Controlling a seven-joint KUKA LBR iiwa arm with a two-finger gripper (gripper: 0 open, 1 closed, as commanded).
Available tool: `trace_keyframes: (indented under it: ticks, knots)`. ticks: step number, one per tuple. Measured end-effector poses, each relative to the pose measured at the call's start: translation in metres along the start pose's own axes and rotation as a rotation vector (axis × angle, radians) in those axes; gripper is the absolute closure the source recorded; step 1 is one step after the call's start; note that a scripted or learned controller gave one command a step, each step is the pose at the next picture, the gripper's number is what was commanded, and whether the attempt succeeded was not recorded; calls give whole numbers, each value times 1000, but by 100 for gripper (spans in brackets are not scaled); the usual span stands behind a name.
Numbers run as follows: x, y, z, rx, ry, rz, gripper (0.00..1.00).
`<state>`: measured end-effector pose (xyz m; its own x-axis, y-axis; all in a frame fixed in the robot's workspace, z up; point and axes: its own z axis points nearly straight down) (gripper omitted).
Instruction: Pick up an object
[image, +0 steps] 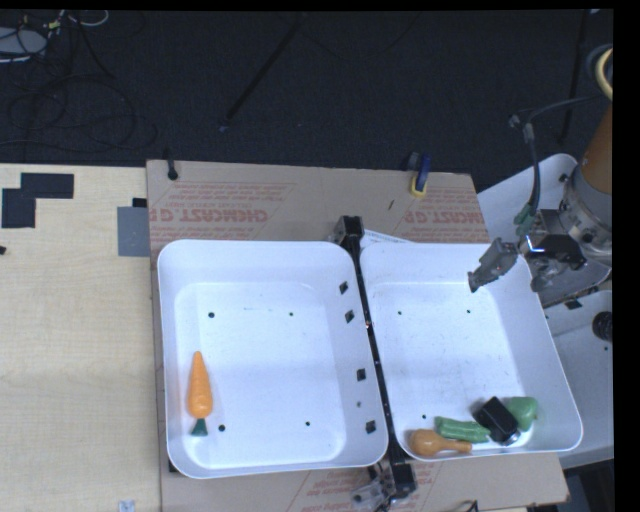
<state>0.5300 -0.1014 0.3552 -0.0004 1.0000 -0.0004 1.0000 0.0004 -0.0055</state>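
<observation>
The hand (515, 262) hovers over the right white bin's (455, 320) far right rim, grasping nothing; whether it is released or clenched I cannot tell. Well below it, in the near corner, cluster a black block (497, 419), green plastic vegetable (522, 409) and orange gourd-shaped toy (436, 443). Best to descend onto the topmost black block, centred.

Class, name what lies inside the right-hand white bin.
In the right bin, along its near edge: an orange pear-shaped toy, a green piece, a black block covering part of another green toy.

Carrot (199, 387) left bin (256, 252) — front-left corner
</observation>
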Motion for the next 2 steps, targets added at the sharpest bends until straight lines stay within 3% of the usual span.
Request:
trace_keyframes:
  ticks: [1,2]
  knots:
    - [23,-8,182,15,4,0,0]
    - [-120,49,162,-9,-8,9,0]
